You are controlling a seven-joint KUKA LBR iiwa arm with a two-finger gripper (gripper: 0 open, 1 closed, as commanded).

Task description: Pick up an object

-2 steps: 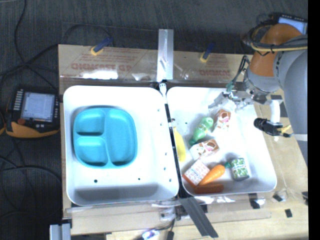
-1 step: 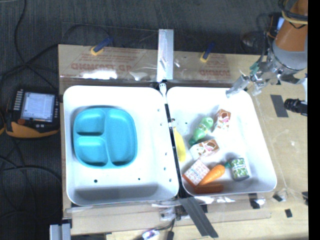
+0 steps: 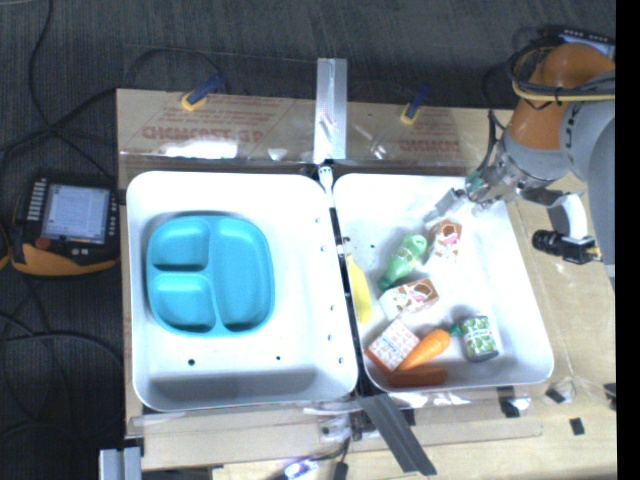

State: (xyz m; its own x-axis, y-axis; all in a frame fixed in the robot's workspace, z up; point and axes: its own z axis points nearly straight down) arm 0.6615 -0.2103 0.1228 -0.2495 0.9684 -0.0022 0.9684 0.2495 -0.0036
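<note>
Partly blurred tool (image 3: 452, 200), fingers indistinct, arm (image 3: 560, 108) cropped

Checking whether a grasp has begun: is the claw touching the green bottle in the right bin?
Apart. The camera view shows the claw near the right bin's far wall, with bare white floor between it and the green bottle.

arm (image 3: 585, 118) cropped at right, hand (image 3: 455, 200) blurred
</note>
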